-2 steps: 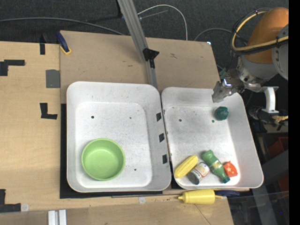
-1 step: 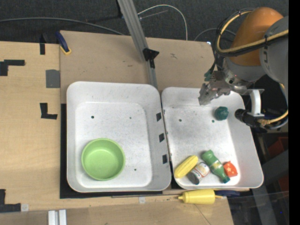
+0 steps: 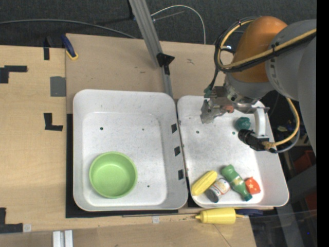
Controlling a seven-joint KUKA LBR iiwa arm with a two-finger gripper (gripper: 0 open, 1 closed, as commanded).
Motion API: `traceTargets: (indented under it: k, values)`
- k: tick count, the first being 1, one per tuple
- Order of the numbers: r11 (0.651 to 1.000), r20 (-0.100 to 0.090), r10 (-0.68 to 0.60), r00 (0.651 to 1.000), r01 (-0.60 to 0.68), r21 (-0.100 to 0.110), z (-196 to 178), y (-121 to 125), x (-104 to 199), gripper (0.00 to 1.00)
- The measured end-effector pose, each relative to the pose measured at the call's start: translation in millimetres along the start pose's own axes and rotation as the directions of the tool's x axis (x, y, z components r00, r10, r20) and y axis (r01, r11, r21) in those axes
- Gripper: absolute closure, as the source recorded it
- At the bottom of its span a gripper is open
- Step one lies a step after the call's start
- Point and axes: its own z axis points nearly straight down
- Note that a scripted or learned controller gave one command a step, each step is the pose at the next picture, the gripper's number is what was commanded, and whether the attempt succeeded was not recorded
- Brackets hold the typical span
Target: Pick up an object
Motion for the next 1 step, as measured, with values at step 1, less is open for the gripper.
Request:
traceTargets:
  k: [1]
  values:
    - [1.000,-0.001,-0.001,1.000,0.001,-0.002,-13.2,-14.0,52.2,1.00]
